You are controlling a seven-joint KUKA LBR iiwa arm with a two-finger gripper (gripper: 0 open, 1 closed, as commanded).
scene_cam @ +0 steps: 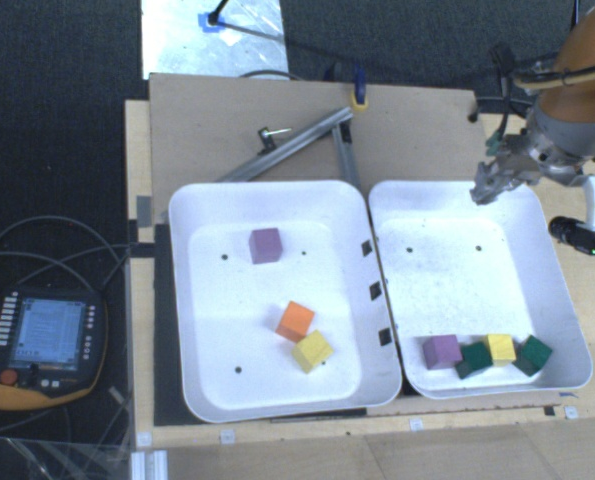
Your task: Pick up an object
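Observation:
The left bin [192, 268] holds a purple cube [265, 245] toward its back, and an orange cube [296, 320] touching a yellow cube [313, 351] near its front. Along the front wall of the right bin [567, 308] sits a row: a purple cube [441, 351], a dark green cube [473, 359], a yellow cube [501, 347] and another dark green cube [533, 353]. My gripper [484, 189] hangs over the right bin's back right corner, far from every cube, with nothing seen in it.
A metal bar [287, 145] lies slanted on the brown board behind the left bin. A teach pendant [39, 343] with cables rests on the floor at the left. Black clips [375, 290] mark the seam between the bins.

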